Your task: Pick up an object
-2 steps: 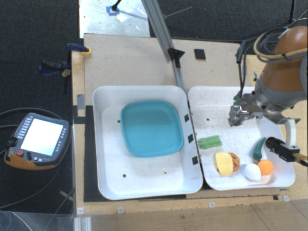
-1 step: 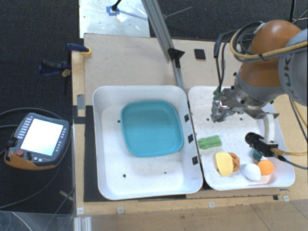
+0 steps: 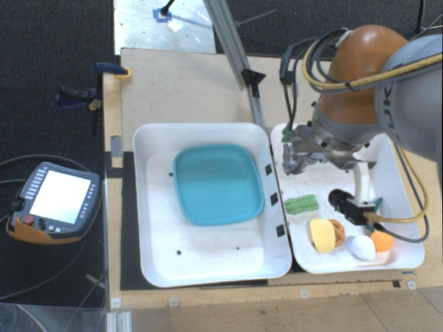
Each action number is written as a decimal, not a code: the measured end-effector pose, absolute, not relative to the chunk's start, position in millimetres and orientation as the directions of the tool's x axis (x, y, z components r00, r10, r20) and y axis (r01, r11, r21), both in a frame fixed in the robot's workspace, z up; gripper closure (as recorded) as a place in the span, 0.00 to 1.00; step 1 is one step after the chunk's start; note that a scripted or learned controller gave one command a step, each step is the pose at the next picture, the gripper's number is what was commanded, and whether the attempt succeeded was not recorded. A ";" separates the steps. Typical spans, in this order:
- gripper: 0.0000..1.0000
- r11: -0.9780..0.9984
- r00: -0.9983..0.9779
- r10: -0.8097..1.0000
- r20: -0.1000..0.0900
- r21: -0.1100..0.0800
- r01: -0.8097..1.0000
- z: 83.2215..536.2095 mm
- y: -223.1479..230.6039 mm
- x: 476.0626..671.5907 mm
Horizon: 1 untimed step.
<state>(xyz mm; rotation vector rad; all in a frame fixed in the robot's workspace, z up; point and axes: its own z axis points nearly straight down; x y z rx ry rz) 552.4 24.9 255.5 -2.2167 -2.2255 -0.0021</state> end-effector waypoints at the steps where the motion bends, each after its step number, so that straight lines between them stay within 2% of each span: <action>1: 1.00 0.004 -0.004 1.000 0.001 -0.001 1.000 239.9 71.5 554.9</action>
